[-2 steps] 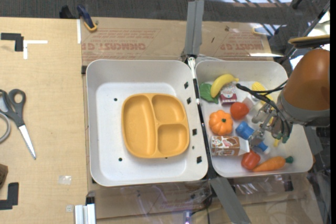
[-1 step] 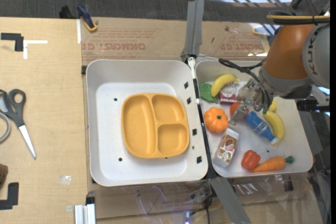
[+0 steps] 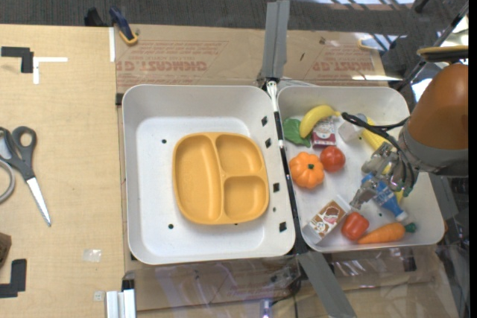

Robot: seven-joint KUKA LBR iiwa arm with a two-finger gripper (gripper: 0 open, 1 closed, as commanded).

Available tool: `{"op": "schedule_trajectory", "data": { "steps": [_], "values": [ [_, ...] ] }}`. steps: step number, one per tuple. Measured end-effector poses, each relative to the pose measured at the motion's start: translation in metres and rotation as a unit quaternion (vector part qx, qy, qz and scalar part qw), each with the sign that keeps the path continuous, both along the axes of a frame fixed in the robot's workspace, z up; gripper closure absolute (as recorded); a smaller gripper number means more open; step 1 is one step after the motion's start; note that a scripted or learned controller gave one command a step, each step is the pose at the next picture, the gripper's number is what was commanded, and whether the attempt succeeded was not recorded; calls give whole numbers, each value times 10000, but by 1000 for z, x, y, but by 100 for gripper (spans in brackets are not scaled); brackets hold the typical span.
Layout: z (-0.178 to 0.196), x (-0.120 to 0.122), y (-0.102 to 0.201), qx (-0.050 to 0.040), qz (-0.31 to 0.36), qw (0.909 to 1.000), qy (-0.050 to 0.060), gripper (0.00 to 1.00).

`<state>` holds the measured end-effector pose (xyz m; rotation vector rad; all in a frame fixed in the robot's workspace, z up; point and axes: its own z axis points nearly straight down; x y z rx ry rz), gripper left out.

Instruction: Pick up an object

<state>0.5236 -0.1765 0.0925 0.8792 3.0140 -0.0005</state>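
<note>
My gripper hangs low over the right side of the right bin, below the arm's orange band. Right beneath it lies a blue object, partly covered by the gripper. In front of it lie an orange carrot and a red pepper. A small printed carton rests at the bin's front left. An orange pumpkin and a red tomato sit in the middle. At the back are a banana, a green piece and a red packet.
The left bin holds a yellow divided plate. A second yellow item lies behind the gripper. Scissors lie on the bench at the far left. A metal clamp bar stands between the bins at the back.
</note>
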Motion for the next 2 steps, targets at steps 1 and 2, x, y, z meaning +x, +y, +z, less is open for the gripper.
{"op": "schedule_trajectory", "data": {
  "steps": [1,2],
  "values": [
    [10,1,0,-7,15,10000,-12,100],
    [147,53,47,-1,-113,9999,-10,100]
  ]
}}
